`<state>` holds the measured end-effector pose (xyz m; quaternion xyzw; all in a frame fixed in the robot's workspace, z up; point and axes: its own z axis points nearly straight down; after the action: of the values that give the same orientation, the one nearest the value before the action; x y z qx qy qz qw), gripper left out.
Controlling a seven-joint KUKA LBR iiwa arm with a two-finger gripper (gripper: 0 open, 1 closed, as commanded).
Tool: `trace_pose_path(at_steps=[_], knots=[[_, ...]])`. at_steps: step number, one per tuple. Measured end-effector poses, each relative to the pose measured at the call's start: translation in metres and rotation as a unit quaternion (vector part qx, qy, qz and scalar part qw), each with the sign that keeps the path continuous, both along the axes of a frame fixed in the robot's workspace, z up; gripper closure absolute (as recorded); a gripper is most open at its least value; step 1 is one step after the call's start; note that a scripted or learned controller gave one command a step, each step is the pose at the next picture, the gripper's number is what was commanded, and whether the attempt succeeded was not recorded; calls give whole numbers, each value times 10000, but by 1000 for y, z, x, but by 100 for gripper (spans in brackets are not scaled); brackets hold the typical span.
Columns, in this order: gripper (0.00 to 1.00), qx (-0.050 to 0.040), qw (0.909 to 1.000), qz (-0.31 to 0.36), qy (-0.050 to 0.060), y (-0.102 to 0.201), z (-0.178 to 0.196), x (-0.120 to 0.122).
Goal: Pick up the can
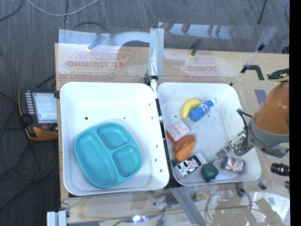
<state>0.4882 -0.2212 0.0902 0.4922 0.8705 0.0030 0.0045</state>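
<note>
On the counter (94, 62), two shallow white bins sit side by side. The left bin (75, 98) holds a turquoise divided plate (108, 153), lying toward the near edge. Across the divider, the right bin (221, 91) carries a scatter of small things: a pink-and-white packet (178, 129) and an orange carrot (185, 147) near the divider, a black-and-white carton (189, 165) by the near wall, a yellow banana (189, 107) touching a blue bottle (201, 110) farther back, and a dark green lump (209, 172) at the near edge. The can (233, 164) lies on its side in the bin's near right corner, just beside the green lump. The gripper (239, 146) hangs just above the can, the arm (275, 112) reaching in from the right with its orange band showing. Whether the fingers are spread or pressed together cannot be told, and nothing is seen between them.
</note>
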Motion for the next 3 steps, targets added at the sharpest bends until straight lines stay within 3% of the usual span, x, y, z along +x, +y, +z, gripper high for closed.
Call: trace_pose_path(at_steps=[2,3], knots=[[0,15,9995,-306,-6,1,1,1],[0,32,9917,-1286,50,3,8,-2]])
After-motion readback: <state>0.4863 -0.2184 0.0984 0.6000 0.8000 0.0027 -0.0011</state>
